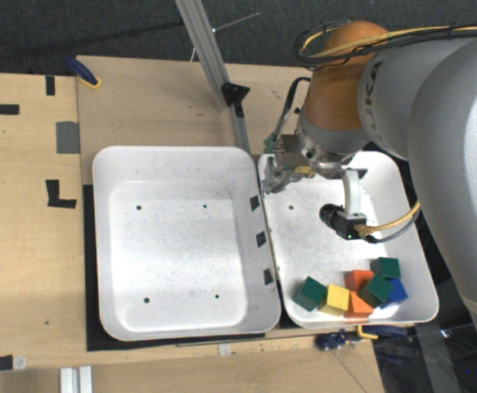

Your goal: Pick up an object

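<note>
While gripper [277, 173] hangs over right bin's [303, 248] far-left corner, coloured blocks [337, 300] sit at its near edge; grip state unclear.

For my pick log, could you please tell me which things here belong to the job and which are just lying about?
Job: gripper; blocks; right bin.
Lying about: left bin; blue clamp; tape marks.

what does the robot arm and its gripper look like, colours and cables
The arm is a thick, smooth grey tube with rounded joints. Above the wrist sits a bulging orange band, with thin yellow cables looped over its top. The gripper is a small, boxy piece of grey metal.
</note>
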You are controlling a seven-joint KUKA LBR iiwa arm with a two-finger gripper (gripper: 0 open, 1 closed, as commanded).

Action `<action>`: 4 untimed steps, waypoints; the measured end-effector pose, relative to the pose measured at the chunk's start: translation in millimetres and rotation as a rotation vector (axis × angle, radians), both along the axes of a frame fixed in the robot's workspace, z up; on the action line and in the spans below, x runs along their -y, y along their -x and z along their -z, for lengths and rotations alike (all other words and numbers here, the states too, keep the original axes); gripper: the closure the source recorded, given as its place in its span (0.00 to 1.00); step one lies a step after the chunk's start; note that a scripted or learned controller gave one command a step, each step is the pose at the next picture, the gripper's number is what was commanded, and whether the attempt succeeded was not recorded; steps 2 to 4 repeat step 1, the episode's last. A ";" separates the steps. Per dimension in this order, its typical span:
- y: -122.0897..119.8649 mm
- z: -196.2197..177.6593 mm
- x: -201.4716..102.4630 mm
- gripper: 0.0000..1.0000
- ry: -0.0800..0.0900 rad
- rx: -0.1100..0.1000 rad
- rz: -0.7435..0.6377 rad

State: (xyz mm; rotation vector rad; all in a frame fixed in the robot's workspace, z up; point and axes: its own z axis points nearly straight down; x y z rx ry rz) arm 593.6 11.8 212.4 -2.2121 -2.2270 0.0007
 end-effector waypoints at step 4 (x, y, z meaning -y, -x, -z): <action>1.6 -15.7 -57.3 1.00 -0.001 0.002 -0.001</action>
